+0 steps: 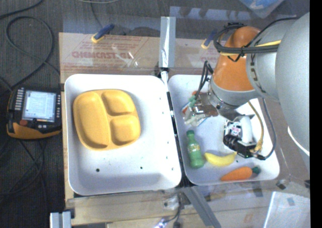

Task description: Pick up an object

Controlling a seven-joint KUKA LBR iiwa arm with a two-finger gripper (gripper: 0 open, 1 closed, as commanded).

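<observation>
The right bin (183, 85) holds a green bottle (194, 149) lying near its left wall. A yellow banana (220, 159) lies just right of the bottle, and an orange carrot (237, 173) rests by the front rim. My gripper (197, 111) hangs low over the upper left part of this bin, a little above and behind the bottle's cap. A small orange and green item (193, 102) sits right at the gripper, mostly hidden by it. The orange wrist band (236, 66) and grey arm cover the bin's back right.
In the left bin (126, 171) lies a yellow divided plate (106, 118). A black and white unit with cables (237, 135) hangs from the arm over the right bin. A hand-held pendant (34, 111) lies on the floor at the far left.
</observation>
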